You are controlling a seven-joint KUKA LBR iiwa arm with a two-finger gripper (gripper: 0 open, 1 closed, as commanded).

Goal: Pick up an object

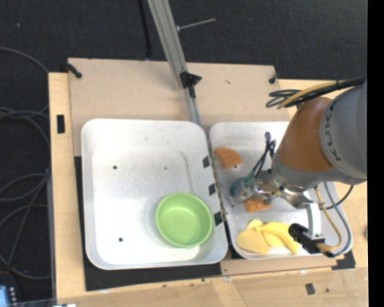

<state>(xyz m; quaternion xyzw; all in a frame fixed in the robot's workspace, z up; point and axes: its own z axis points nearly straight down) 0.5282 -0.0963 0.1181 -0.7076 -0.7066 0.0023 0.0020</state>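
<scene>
Hovering low in right bin (243,133), pincer (248,194) above orange piece (256,204); grip state unclear.

The grey arm with its orange band (307,139) reaches in from the right, wrist bent downward, its two-finger tool (246,189) lowered leftward.
</scene>
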